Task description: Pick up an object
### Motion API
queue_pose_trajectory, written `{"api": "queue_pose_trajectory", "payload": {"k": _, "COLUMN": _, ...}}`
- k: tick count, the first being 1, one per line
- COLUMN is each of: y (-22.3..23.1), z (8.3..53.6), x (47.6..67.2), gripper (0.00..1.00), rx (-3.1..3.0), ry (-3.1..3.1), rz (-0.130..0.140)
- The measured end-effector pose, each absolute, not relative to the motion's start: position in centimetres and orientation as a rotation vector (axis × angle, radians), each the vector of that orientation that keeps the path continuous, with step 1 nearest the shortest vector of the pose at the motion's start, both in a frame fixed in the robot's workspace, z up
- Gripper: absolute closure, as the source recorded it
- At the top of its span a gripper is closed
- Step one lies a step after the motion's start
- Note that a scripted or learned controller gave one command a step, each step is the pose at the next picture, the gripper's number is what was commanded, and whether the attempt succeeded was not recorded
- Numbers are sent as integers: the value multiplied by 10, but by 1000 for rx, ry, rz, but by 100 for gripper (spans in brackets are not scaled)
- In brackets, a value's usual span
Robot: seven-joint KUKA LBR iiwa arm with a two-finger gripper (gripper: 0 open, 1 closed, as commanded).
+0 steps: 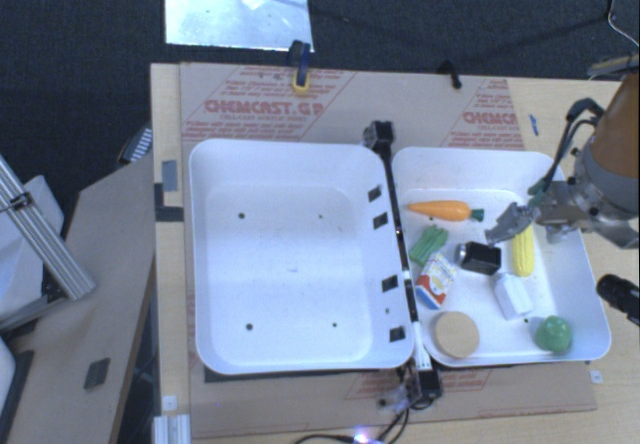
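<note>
Your candidates all sit in the right bin (570,277), and none of them has left its floor yet. Nearest the tool is the yellow corn cob (522,251), lying upright in the frame at about 3 o'clock of the bin's middle. Just beside it at its 9 o'clock lies a small black block (480,257). At 12 o'clock in the bin you have the orange carrot (439,211), lying across; below it, toward 9 o'clock, a green ridged piece (429,243) and a red-and-white packet (436,282). A tan round disc (456,334) rests at 6 o'clock, a white block (513,296) at about 4 o'clock, and a green round item (552,333) in the corner at 5 o'clock.

The gripper (513,222) hangs over the bin at roughly 2 o'clock, just above the top end of the corn cob and the black block, with the arm coming in from 3 o'clock. Nothing can be seen between its fingers; whether they stand apart or together you cannot tell from this slant.

So judge the task as barely begun: the approach is made, but the descent, the closing and the lift are all left. The left bin (215,262) lies at 9 o'clock, well apart from the tool.
</note>
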State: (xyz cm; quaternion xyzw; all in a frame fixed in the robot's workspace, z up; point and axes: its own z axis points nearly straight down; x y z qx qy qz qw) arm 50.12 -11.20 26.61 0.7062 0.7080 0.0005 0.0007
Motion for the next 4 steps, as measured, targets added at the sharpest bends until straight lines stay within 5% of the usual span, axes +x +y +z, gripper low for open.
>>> {"api": "queue_pose_trajectory", "payload": {"k": 1, "y": -112, "z": 277, "x": 502, "gripper": 100, "rx": 2213, "ry": 2224, "rz": 5}}
{"api": "queue_pose_trajectory", "payload": {"k": 2, "y": -94, "z": 402, "x": 496, "gripper": 100, "rx": 2205, "ry": 2221, "rz": 16}}
{"api": "queue_pose_trajectory", "payload": {"k": 3, "y": -84, "z": 408, "x": 544, "gripper": 100, "rx": 2211, "ry": 2224, "rz": 5}}
{"api": "queue_pose_trajectory", "payload": {"k": 4, "y": -78, "z": 428, "x": 554, "gripper": 100, "rx": 2212, "ry": 2225, "rz": 4}}
